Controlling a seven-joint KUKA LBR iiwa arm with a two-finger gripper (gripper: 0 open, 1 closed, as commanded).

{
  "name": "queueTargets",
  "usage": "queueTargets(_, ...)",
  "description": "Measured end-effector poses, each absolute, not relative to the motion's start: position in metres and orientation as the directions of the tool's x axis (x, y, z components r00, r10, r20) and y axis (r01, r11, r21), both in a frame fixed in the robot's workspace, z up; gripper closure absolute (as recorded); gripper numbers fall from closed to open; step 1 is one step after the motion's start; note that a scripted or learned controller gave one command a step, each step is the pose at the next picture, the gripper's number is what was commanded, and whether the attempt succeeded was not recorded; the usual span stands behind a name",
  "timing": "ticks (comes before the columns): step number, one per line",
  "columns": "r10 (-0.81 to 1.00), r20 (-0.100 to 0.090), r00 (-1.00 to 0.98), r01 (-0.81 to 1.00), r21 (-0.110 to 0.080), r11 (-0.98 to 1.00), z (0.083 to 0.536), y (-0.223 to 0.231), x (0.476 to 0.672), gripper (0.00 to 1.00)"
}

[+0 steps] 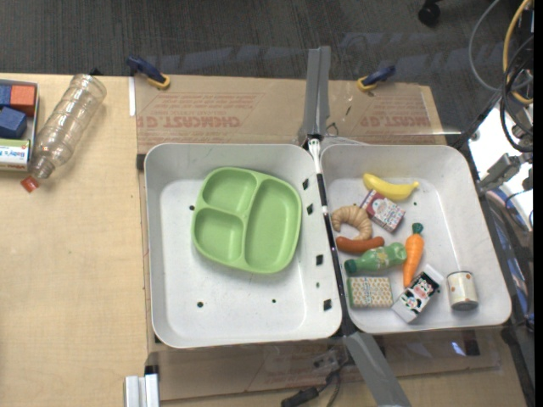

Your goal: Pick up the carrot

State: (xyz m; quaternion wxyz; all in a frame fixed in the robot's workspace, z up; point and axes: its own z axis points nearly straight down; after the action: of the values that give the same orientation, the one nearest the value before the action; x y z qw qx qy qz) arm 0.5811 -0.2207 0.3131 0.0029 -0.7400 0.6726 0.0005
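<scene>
On bench [68,270], largest to smallest:

1. Cardboard sheet [212,113] under both bins, held by two clamps [148,70]. It has red print, upside down in this view and too faint to read with certainty.
2. Left bin [170,312], white. Holds a green plate [248,219] with three compartments.
3. Right bin [484,227], white. Holds all the toy food.
4. Clear plastic bottle [68,125], lying on its side on the bare wood at far left, red cap toward the near edge.
5. Box of blocks [17,121], at the left edge beside the bottle. Its label is too small to read.
6. Banana [390,186], at the far side of the right bin.
7. Carrot [412,257], orange with a green top, in the right bin's middle. It stands nearly lengthwise, top toward the far side and tip touching the milk carton [417,293]. The green bottle [377,259] lies just beside it on the left.
8. Sausage [361,244] and croissant [352,219], left of the carrot.
9. Cracker [370,292], at the near left.
10. Small box [384,212], below the banana; print illegible.
11. Can [462,290], at the near right, apart from the carrot.

Gripper: its state cannot be told, nor can the carrot's position relative to it.
</scene>
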Motion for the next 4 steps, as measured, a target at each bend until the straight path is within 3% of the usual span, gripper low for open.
queueTargets(1,-0.882,-0.004,0.471,-0.882,-0.004,-0.471,0.333,-0.208,0.594,0.0)
queueTargets(2,-0.722,-0.007,0.691,-0.722,-0.003,-0.691,0.326,-0.211,0.576,0.0)
queueTargets(3,-0.471,0.0,0.882,-0.471,-0.005,-0.882,0.3,-0.209,0.621,0.0)
queueTargets(4,-0.197,0.001,0.98,-0.197,-0.006,-0.98,0.276,-0.22,0.636,0.0)
